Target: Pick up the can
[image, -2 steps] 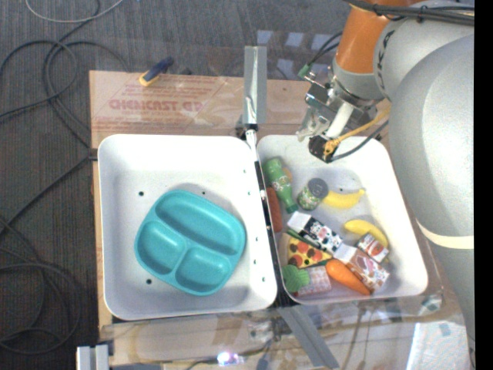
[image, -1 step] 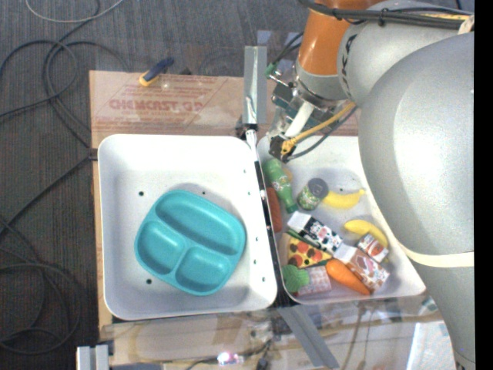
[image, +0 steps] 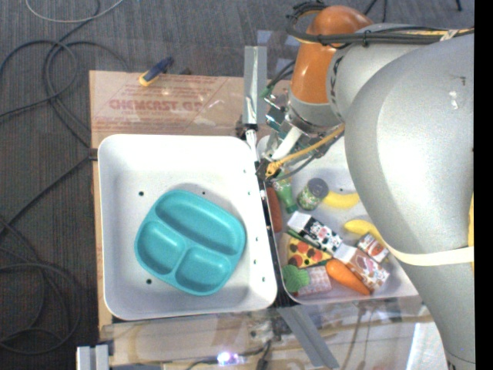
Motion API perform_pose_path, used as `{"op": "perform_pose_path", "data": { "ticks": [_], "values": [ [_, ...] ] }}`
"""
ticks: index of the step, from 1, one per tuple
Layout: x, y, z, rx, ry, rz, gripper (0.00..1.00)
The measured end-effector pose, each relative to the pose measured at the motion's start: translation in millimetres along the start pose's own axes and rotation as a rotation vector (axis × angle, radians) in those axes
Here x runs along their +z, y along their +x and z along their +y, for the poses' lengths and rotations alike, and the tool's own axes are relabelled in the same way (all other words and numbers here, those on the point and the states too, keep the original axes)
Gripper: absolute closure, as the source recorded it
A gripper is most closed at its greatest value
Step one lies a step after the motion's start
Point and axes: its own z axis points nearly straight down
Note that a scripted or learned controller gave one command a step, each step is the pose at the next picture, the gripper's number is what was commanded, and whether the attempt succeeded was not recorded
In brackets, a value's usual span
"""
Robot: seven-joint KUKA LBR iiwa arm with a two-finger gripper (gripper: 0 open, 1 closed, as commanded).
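Dark grey carpet point(image: 192, 14) fills the top of the frame, crossed by loose black cables point(image: 46, 83) and a thin white cord point(image: 115, 2). Below it a brown cardboard sheet point(image: 166, 102) lies under the upper edge of the left bin point(image: 115, 160), with a small blue-and-yellow tool point(image: 155, 70) at its top. That left bin holds a teal divided plate point(image: 191, 240), tilted slightly, near its middle.

At the right, the arm point(image: 416, 153) covers much of the right bin point(image: 404, 287). Its orange band point(image: 323, 60) sits near the top centre, and the pincer point(image: 271, 163) reaches down at the upper left corner of the right bin, close to the wall between the bins; whether it is apart or together cannot be told.

The can point(image: 312, 193), green with a grey lid, stands in the upper part of the right bin, just lower right of the pincer and apart from it. A yellow banana point(image: 343, 200) lies beside the can; a carrot point(image: 347, 277) and small boxes point(image: 316, 236) lie lower down.
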Motion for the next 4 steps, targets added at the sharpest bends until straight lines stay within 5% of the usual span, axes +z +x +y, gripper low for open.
{"op": "perform_pose_path", "data": {
  "ticks": [1,2,3,4],
  "values": [
    [-125.5,50.1,-61.8,-0.344,-0.003,0.003,1.00],
    [-125.2,49.9,-61.8,-0.344,-0.003,0.001,0.00],
    [-3.7,64.9,-66.4,-0.369,0.001,0.001,0.00],
    [37.0,66.5,-150.0,-0.287,0.003,0.001,0.00]
  ]
}}
